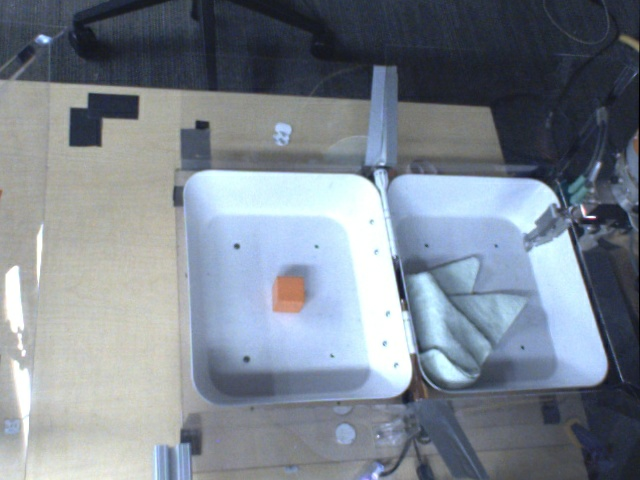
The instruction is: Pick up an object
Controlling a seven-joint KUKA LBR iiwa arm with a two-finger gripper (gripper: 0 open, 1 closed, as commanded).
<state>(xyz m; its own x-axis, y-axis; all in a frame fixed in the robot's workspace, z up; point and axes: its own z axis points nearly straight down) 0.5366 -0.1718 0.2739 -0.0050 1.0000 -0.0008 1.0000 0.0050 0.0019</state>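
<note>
On the left side of the bench, a pale wooden top [100,268] is seen, with black tape shapes [100,116] stuck near its far edge. Next comes the left bin [215,368], which is white and shallow. A small orange cube [289,294] is found near the middle of its floor, alone, well apart from every wall. It looks like the easiest thing to be picked up.

A grey metal bar [381,118] is set at the far end of the line where the two bins meet. In the right bin [590,358], a pale folded cloth [460,313] is laid against the near left corner, touching the wall there.

At the right edge, the gripper [548,226] is seen over the far right rim of the right bin. Nothing is held by it. Whether it is spread or closed cannot be told, because it is small and blurred.

The task seems to be at its start: nothing is grasped yet. For the next move, one thing must be chosen, the cube or the cloth. The cloth is nearer. For the cube, a long reach across to the left bin would be needed.

Beyond the bench, a dark carpet and the black legs of a chair [200,8] are seen.
</note>
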